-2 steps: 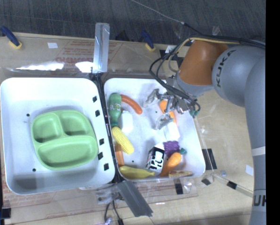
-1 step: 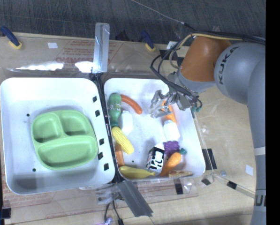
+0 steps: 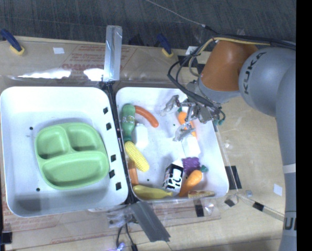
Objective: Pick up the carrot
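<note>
Food toys are seen in the right bin point(image 3: 213, 140). Nearest, a banana point(image 3: 151, 192) is laid along the front wall, with a small orange carrot point(image 3: 193, 178) beside a purple toy point(image 3: 191, 164) and a black and white can point(image 3: 174, 177). Farther back, a corn cob point(image 3: 136, 156) is found, then a green vegetable point(image 3: 128, 120) and a sausage point(image 3: 147, 116). The claw point(image 3: 186, 120) is held low by the right wall, and something orange is seen between its fingers; whether it is pinched cannot be told. A green plate point(image 3: 71, 153) is laid in the left bin point(image 3: 14, 140).

Glossy white plastic bins point(image 3: 56, 95)
</note>
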Controlling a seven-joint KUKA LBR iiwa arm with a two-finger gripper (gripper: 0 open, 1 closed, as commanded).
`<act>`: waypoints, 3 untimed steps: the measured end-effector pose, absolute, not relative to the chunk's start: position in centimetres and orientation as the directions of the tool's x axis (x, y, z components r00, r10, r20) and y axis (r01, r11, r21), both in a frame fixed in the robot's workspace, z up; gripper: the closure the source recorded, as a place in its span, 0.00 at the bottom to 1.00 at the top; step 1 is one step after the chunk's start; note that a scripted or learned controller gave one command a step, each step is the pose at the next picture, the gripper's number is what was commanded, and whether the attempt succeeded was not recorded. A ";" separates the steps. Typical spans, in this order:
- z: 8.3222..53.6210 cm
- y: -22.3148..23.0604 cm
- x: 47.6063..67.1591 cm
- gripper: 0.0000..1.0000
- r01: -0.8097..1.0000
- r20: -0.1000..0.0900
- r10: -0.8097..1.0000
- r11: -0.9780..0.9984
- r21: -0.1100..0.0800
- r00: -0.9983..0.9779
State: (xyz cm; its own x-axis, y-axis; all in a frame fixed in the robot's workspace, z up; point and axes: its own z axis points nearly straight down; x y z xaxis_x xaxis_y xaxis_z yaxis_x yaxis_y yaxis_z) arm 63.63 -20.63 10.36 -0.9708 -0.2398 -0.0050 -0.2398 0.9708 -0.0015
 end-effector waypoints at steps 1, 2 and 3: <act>11.5 -20.5 63.8 1.00 -0.243 -0.010 -0.243 0.970 -0.004 -0.970; 11.5 -20.5 63.8 0.00 -0.243 -0.009 -0.243 0.970 -0.004 -0.970; 9.3 -21.0 63.3 0.00 -0.150 -0.001 -0.150 0.989 0.000 -0.989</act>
